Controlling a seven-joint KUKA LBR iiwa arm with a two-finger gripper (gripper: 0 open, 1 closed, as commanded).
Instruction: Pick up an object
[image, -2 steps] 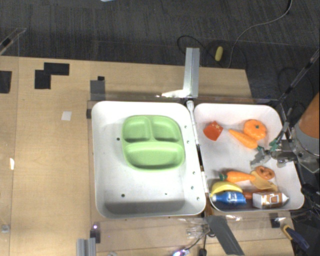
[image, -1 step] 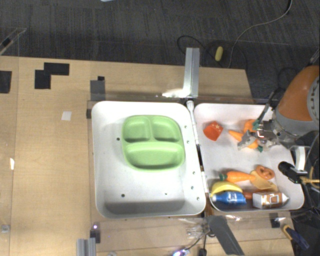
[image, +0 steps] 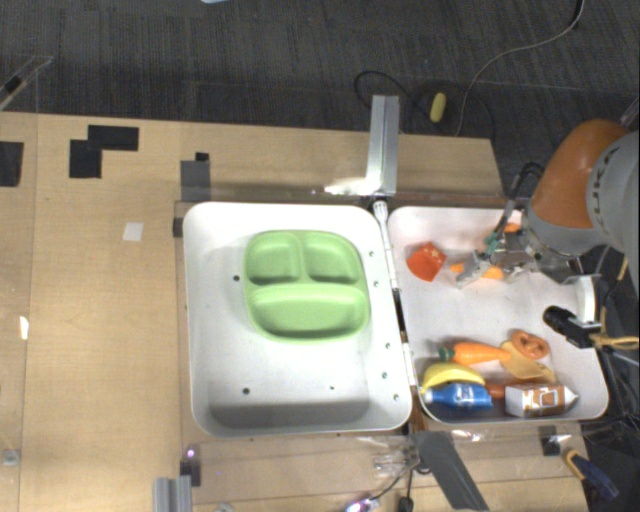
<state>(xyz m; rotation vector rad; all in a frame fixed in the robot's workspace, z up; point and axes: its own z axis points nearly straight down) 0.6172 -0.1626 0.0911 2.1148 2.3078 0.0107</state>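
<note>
1. The end effector (image: 481, 270) hangs low over the right bin (image: 590, 395) — whether it grips anything, I cannot tell.
2. A red object (image: 425, 261) lies just beside it.
3. The left bin (image: 215, 330) holds a green tray (image: 303, 282).

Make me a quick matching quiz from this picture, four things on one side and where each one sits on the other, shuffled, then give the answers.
Things:
1. green divided plate
2. red-orange piece
3. toy carrot
4. hand

Places:
A. upper part of the right bin
B. low in the right bin, among the clustered toys
C. middle of the left bin
D. right bin, just right of the red-orange piece

Pairs: 1-C, 2-A, 3-B, 4-D
</note>
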